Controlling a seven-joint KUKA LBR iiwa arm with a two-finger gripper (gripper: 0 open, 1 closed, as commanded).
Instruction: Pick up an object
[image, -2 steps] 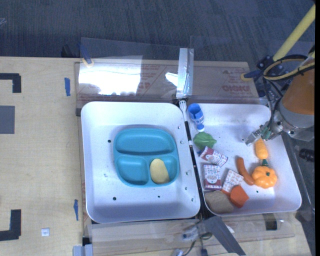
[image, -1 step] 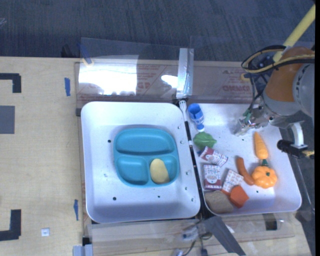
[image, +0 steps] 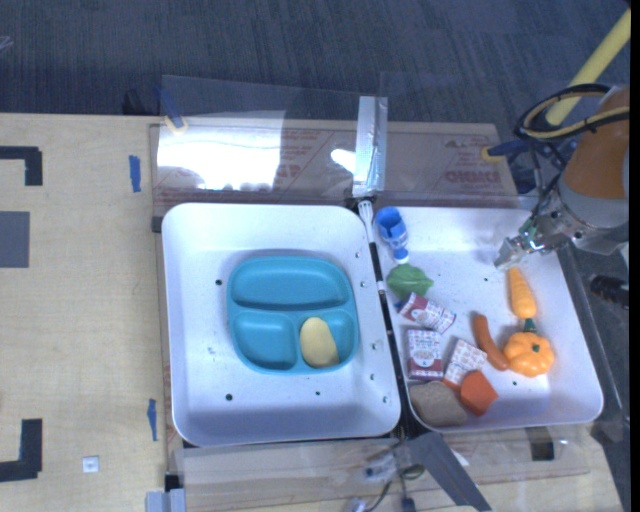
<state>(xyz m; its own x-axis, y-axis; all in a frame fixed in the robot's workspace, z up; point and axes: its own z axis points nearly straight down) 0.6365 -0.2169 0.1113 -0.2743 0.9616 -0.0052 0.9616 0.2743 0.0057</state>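
My gripper (image: 519, 246) hovers over the far right part of the right bin (image: 580, 400), just above the top end of an orange-yellow carrot (image: 520, 294). I see nothing held in it. Below the carrot sit a small orange pumpkin (image: 529, 353) and a thin orange-red sausage (image: 488, 341). A red block (image: 477, 392) rests against a brown round piece (image: 436, 402) at the bin's front. Along the bin's left side lie a blue bottle (image: 392, 232), a green leafy piece (image: 409, 279) and three small printed cartons (image: 427, 352).
The left bin (image: 190, 400) holds a blue divided tray (image: 262, 338) with a yellow lemon-like piece (image: 318, 343) in its front right compartment. A clear plastic wall (image: 260, 150) stands behind the bins. Yellow and blue cables (image: 560, 105) hang by the arm at the upper right.
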